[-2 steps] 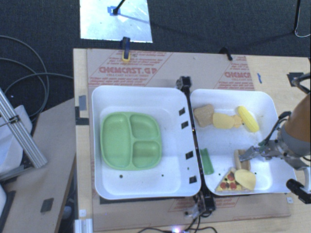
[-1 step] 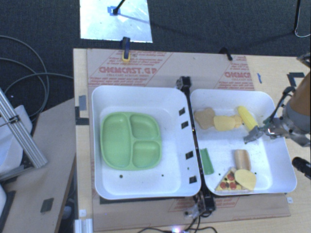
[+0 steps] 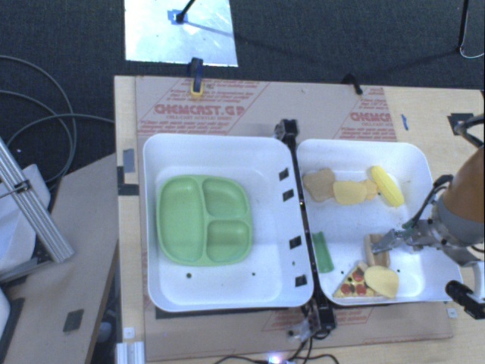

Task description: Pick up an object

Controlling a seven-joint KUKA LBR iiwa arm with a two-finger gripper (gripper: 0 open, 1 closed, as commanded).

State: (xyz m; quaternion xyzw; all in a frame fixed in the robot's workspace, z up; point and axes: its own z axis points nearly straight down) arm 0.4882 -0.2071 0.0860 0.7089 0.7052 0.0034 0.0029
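Observation:
My gripper (image 3: 392, 239) reaches in from the right and sits low in the right bin (image 3: 413, 158), just above a small tan block (image 3: 376, 253). Whether it touches the block is unclear. In front of the block lie a pizza slice (image 3: 351, 284) and a yellow chip-shaped piece (image 3: 382, 280). Toward the back of the bin lie a tan toast-shaped piece (image 3: 319, 184), a pale yellow piece (image 3: 350, 193) and a yellow banana-like piece (image 3: 386, 186). A green strip (image 3: 322, 252) lies along the bin's left wall.
The left bin (image 3: 220, 152) holds a green divided plate (image 3: 203, 220). A black divider with clips (image 3: 295, 203) runs between the bins. The arm's grey body (image 3: 461, 217) overhangs the right bin's right edge. Cardboard (image 3: 250, 108) lies under both bins.

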